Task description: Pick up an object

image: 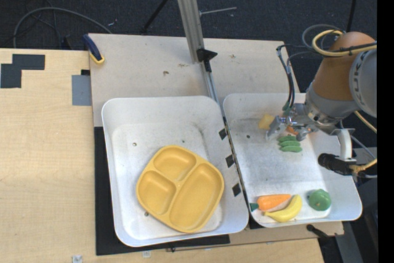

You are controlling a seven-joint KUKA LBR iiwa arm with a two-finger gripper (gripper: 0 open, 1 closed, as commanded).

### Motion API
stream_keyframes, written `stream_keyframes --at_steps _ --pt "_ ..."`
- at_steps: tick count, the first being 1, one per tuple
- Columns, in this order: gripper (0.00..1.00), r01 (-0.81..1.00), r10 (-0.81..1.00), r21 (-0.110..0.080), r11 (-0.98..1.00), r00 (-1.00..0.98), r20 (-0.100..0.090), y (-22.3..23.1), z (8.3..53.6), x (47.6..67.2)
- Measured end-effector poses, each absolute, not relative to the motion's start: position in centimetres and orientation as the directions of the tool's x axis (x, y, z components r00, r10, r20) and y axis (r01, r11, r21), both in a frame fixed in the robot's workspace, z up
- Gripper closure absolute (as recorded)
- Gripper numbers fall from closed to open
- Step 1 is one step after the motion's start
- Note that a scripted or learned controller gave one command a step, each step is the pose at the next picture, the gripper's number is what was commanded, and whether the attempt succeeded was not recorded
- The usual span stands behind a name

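The left bin [117,132] has open floor along its far half and left side, while the yellow divided plate [180,188] fills most of its near right part. In the right bin [246,160] the middle floor lies bare between two clusters: a small yellow piece [266,122] and a green ridged item [290,145] near the far end, crowded by the gripper [289,127], and a carrot [273,201], banana [285,210] and green pepper [319,199] along the near wall. An upright metal post [189,15] stands behind the seam between the bins.

Pincer [289,130] hides part of green item [290,145]; grip state unclear.
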State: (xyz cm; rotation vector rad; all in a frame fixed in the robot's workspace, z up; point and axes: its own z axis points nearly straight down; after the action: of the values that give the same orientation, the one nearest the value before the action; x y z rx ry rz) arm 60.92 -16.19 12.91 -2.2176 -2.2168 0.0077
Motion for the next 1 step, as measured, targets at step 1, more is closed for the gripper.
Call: stream_keyframes --at_steps 1 --pt "0.00 1.000 1.000 0.022 0.000 0.000 -0.014 -16.59 9.55 61.54"
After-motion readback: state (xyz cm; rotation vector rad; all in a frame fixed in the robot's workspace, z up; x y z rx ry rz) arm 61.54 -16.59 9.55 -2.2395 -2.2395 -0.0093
